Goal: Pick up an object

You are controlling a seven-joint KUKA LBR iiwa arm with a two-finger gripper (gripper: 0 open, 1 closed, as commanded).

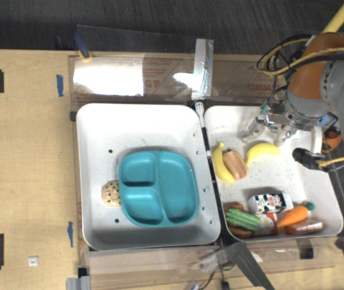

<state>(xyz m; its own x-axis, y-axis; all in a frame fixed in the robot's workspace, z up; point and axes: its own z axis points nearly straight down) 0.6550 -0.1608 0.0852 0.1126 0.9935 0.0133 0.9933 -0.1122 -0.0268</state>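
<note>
My gripper (269, 132) hangs over the far part of the right bin (317, 183), open, with nothing between its fingers. Just below it lies a yellow lemon-like fruit (262, 152), close to the fingertips but apart from them. Left of that fruit lie a banana (222, 165) and a pinkish sausage (235, 164), side by side. Along the bin's near edge are a small printed carton (267, 202), a carrot (293, 215), a green vegetable (243, 219) and a reddish piece (308, 227).
The left bin (99, 138) holds a teal divided plate (158, 186) with a cookie (110, 193) at its left side. A clear plastic sheet (135, 71) and a metal bracket (202, 68) stand behind the bins. Cables (280, 53) loop above the wrist.
</note>
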